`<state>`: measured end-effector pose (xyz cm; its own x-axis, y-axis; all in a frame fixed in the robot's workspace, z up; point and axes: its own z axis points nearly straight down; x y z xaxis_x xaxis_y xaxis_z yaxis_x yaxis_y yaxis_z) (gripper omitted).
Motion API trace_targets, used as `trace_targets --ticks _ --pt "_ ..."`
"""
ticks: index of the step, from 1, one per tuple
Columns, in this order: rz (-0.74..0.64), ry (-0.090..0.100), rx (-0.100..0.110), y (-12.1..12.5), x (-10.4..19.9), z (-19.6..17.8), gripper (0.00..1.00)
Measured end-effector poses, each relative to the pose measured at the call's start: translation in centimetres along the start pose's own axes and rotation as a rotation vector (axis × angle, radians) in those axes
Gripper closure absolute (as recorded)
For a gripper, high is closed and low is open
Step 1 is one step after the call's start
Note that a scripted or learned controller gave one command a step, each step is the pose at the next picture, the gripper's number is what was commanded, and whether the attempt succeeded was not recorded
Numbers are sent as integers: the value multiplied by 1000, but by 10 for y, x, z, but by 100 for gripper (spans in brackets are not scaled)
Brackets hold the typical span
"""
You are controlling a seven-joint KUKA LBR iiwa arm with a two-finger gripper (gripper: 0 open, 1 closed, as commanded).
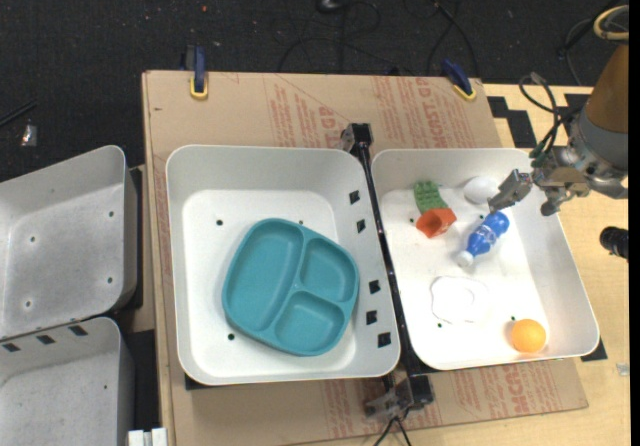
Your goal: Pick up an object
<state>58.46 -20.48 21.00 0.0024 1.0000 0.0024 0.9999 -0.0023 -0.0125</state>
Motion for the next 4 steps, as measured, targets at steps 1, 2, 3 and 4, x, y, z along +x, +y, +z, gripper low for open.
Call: trace_targets --ticks 1,2,3,4 --pt "-3 -3 -13 3 1 -8 0" --pt "-2 -2 -9 4 -3 36 0" --pt "-2 -1 -7 5 1 100 0" --pt "-2 -3 -11 5 2 119 0"
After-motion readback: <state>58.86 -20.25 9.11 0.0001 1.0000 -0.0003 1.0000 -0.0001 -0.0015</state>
